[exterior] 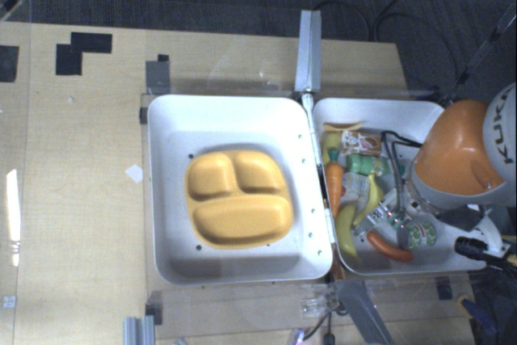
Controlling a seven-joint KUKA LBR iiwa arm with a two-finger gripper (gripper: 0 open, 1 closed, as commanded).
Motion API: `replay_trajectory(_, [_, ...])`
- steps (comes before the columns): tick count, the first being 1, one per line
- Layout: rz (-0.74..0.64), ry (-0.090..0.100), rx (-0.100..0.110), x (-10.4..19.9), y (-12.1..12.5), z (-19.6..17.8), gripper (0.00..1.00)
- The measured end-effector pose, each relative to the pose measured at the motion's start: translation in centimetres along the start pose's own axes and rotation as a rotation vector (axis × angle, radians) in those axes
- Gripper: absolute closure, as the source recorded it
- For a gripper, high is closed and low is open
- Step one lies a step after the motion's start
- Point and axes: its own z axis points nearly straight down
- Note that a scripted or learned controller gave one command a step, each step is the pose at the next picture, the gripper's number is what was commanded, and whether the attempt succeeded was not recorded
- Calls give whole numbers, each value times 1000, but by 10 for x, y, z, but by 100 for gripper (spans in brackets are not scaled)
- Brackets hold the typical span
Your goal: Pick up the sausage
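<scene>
The sausage [390, 248], reddish-brown and slightly curved, lies flat near the front wall of the right bin [420, 114]. My gripper [387, 215] hangs just above and behind it, low among the bin's items. The grey arm with its orange band [456, 153] comes in from the right and covers the right part of that bin. Nothing shows held in the gripper, and the sausage rests on the bin floor.
Around the sausage lie a banana [346, 227], a carrot [334, 186], a green can [420, 235], a green bottle [364, 166] and a packet [360, 143]. The left bin [166, 174] holds a yellow divided tray [239, 198].
</scene>
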Motion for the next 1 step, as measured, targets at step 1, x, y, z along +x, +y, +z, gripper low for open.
replay_trajectory(1, [-3, 5, -1, 2, 2, -10, 100])
